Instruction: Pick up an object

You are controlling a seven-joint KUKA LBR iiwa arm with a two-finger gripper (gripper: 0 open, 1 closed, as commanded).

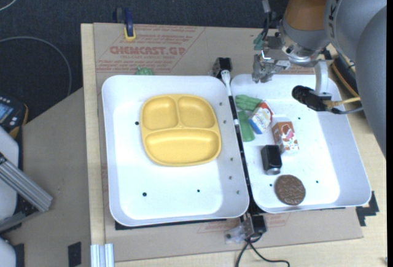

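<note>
The right bin [344, 155] holds several objects. A green item [246, 117] lies at its left side, with a small red and white packet [263, 116] against it. A brown and white packet [285, 136] lies at mid-bin. Below it sit a small black block [271, 158] and a round brown disc [289, 189]. My gripper [264, 71] hangs over the bin's far left corner, above and apart from the green item. Nothing shows in its grasp.
The left bin [123, 155] holds a yellow divided plate [181, 129]. A black part on a white bracket [312, 96] juts from the wrist over the right bin's far side. The grey arm [362, 20] fills the upper right. A blue clamp [128, 23] sits on the board's far edge.
</note>
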